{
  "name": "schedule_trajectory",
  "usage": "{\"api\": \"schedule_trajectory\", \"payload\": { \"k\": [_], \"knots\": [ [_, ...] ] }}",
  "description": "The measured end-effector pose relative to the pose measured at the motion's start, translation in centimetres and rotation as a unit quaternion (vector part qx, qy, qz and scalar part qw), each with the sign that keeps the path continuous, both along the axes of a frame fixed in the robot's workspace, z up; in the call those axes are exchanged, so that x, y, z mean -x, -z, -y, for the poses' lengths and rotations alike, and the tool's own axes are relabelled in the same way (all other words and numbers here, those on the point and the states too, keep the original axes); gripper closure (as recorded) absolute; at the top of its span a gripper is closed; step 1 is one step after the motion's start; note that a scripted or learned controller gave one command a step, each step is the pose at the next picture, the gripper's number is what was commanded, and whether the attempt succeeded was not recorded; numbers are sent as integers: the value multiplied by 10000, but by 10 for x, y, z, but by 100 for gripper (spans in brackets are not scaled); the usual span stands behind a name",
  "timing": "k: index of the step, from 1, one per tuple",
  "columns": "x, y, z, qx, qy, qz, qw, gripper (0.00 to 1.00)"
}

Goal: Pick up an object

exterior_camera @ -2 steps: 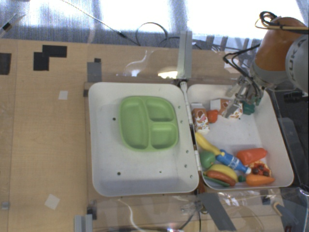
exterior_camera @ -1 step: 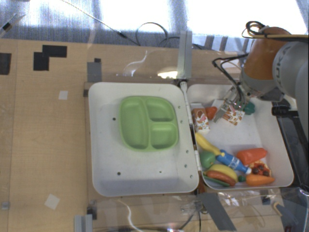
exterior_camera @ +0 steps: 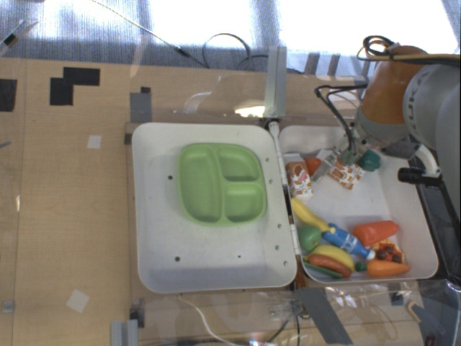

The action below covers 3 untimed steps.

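From the overhead camera view I see the arm (exterior_camera: pixel 414 99) reaching in from the right, its gripper (exterior_camera: pixel 354 153) low over the back of the right bin (exterior_camera: pixel 425 254). I cannot tell the tool's state from here, and I see nothing plainly held.

The nearest candidate is a small patterned carton (exterior_camera: pixel 346 173), lying tilted just under the gripper, with a teal piece (exterior_camera: pixel 370 160) beside it. My worry is that the carton is flat, light and angled: a grip landing off-centre could skate off its smooth face or shove it against the bin wall. A second printed pouch (exterior_camera: pixel 298 179) and a red-orange piece (exterior_camera: pixel 312 166) sit close by, so a descent slightly left could catch two things at once.

The front of the bin is crowded: a yellow banana (exterior_camera: pixel 309 214), a blue bottle (exterior_camera: pixel 348 242), a red pepper (exterior_camera: pixel 374 232), an orange carrot (exterior_camera: pixel 387 268), all glossy rounded plastic, prone to rolling.

The left bin (exterior_camera: pixel 155 193) holds a matte green divided plate (exterior_camera: pixel 220 183), well apart from the gripper.
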<state>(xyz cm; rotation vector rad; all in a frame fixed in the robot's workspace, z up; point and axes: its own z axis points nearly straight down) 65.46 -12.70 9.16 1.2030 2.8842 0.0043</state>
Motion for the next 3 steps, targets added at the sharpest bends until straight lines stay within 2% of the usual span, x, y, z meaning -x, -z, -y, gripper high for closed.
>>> {"api": "schedule_trajectory", "payload": {
  "k": [1,2,3],
  "knots": [
    [-6,2,-26,60,1167,-12,9931,0],
    [-9,-10,-35,11,1099,7,9939,100],
    [-18,-138,-96,-60,2002,18,9797,100]
  ]
}}
